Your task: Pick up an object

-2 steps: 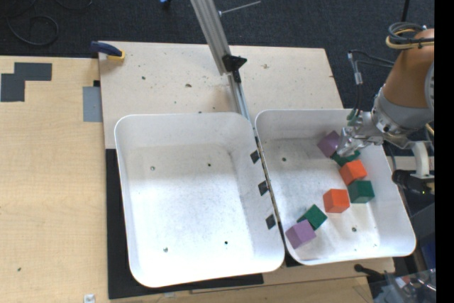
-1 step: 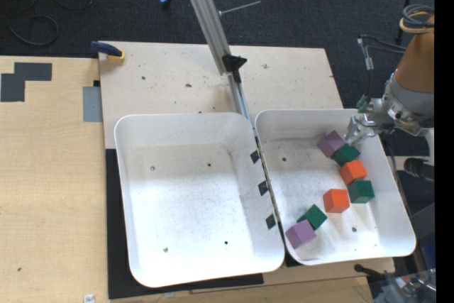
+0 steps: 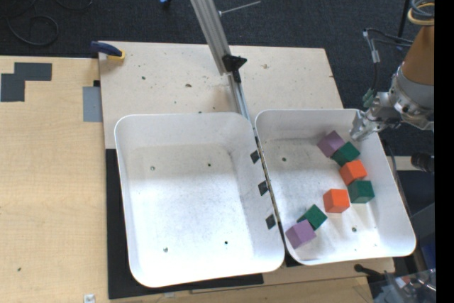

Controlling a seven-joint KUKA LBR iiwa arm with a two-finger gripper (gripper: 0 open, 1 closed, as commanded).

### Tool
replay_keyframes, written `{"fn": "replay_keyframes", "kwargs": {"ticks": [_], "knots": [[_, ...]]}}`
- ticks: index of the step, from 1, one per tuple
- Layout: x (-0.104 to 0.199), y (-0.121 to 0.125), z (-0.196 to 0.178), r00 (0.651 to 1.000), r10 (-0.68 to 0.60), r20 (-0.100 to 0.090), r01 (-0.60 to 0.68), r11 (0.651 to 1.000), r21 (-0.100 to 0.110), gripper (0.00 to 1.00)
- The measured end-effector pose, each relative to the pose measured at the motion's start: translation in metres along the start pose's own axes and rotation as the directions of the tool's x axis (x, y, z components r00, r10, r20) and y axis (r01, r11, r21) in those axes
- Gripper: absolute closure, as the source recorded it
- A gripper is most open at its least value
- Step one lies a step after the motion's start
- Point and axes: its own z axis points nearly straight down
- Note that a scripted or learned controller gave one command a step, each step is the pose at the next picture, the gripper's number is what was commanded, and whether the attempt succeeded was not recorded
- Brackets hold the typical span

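The blocks all sit in the right bin (image 3: 397, 238), nearest a purple cube (image 3: 300, 233). They look light, rigid and flat-sided, so I'd squeeze two opposite faces. Farthest, another purple cube (image 3: 330, 144) lies just left of the pincer (image 3: 357, 130); can't tell its state.

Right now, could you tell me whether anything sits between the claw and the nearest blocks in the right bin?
Nothing visible does. The claw hangs just above the purple block and green block at the right bin's far edge.
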Motion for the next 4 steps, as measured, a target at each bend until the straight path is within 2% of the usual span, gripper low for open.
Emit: {"fn": "replay_keyframes", "kwargs": {"ticks": [1,3,4], "knots": [[0.051,-0.005,0.002,1.0,-0.002,-0.003,0.002,1.0,0.005,1.0],[0.156,0.007,-0.023,1.0,-0.002,-0.002,0.002,1.0,0.001,1.0],[0.21,0.021,-0.016,1.0,-0.001,-0.002,0.001,1.0,0.003,1.0]]}}
